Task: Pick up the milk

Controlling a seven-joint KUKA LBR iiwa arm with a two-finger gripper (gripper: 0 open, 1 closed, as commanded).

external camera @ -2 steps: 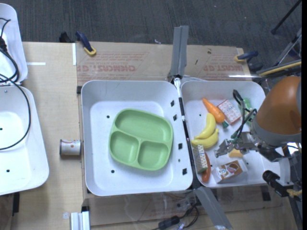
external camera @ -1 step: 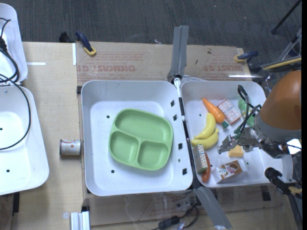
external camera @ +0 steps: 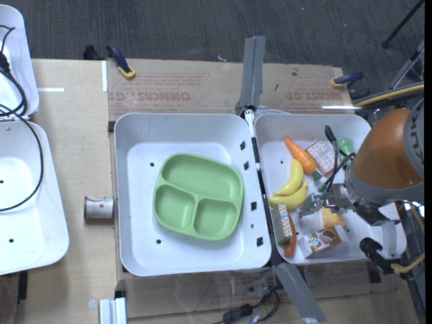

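From above, the cardboard sheet behind the green plate has red letters, upside down and too faint for me to read. The green plate sits in the middle of the left bin, with bare white floor all around it. To the right of the green plate, past the wall, the right bin is crowded. The tool hangs low there, beside the banana and the carrot. I cannot tell its grip. The milk, a small carton, lies near the front edge. Its label is too small to read.
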